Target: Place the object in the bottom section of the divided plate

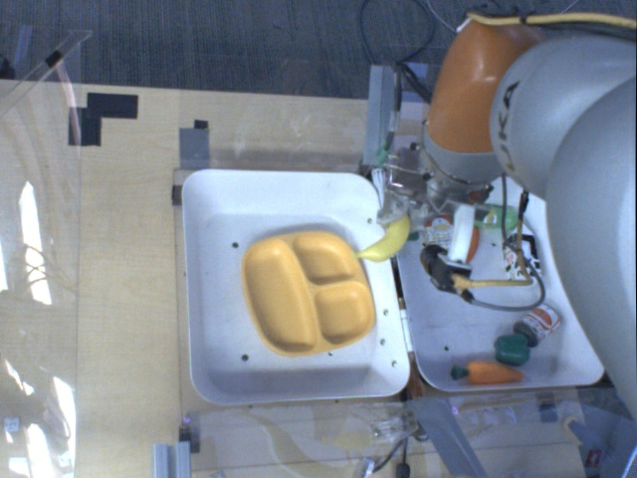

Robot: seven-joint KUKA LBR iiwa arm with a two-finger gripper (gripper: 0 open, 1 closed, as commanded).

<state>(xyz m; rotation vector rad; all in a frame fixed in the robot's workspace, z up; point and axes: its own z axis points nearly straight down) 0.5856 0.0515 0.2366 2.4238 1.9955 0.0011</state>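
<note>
Hanging over the seam between the two bins, a banana point(386, 241) is seen just below the end effector point(396, 207), which appears closed on its upper end. A yellow divided plate point(307, 293) is set in the left bin point(214, 366), just beside the banana's lower tip. A carrot point(488, 372) and a can point(538, 323) are left in the right bin point(438, 352).

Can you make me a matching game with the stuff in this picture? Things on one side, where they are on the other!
Things:
1. divided plate
2. banana
3. carrot
4. green cap

Places:
A. by the near edge of the right bin
B. in the middle of the left bin
C. just above the carrot in the picture
D. under the gripper, by the plate's upper right corner

Pairs: 1-B, 2-D, 3-A, 4-C
</note>
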